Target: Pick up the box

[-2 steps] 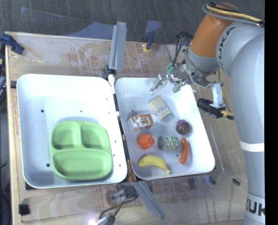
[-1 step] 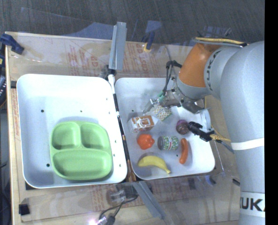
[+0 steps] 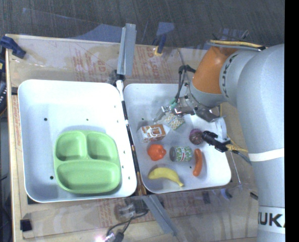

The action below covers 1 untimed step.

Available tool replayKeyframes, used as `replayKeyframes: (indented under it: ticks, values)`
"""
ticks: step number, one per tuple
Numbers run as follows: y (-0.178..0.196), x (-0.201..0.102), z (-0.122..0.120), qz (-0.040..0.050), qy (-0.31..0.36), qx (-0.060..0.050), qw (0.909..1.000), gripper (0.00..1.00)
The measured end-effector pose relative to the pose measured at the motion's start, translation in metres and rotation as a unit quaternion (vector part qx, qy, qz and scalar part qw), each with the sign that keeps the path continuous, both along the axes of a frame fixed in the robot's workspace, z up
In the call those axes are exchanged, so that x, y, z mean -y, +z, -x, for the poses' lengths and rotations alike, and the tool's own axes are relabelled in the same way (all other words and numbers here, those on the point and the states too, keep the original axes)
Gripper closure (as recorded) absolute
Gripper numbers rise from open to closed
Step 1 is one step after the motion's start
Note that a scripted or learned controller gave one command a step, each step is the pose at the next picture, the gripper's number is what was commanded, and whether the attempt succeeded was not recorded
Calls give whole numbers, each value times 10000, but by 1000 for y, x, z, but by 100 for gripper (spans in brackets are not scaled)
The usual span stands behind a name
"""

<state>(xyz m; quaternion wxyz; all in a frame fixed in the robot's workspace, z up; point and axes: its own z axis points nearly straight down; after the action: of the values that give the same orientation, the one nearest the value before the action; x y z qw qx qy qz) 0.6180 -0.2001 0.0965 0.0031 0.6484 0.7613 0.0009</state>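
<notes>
Left bin (image 3: 33, 100) is holding a green divided tray (image 3: 87, 162). Right bin (image 3: 139, 97) is holding the box (image 3: 153, 132) (orange and white, near the bin's left wall), a tomato (image 3: 157, 152), can (image 3: 181, 154), banana (image 3: 165, 175), chili (image 3: 197, 163), a purple piece (image 3: 196, 135) and a speckled item (image 3: 175, 120). Gripper (image 3: 170, 112) is hovering at the speckled item, just beside the box; finger spacing cannot be told.

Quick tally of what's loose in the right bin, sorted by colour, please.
Orange and white: 1, the box
Red or orange-red: 2, the round pepper and the long chili
Yellow: 1, the banana
Green: 1, the can
Purple: 1, the round item
Speckled pale: 1, the packet
Total: 7
</notes>
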Motion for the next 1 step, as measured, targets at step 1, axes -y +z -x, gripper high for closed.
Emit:
replayKeyframes:
  ticks: [1]
  values:
    - [12, 1, -1, 16, 22, 9, 10000, 100]
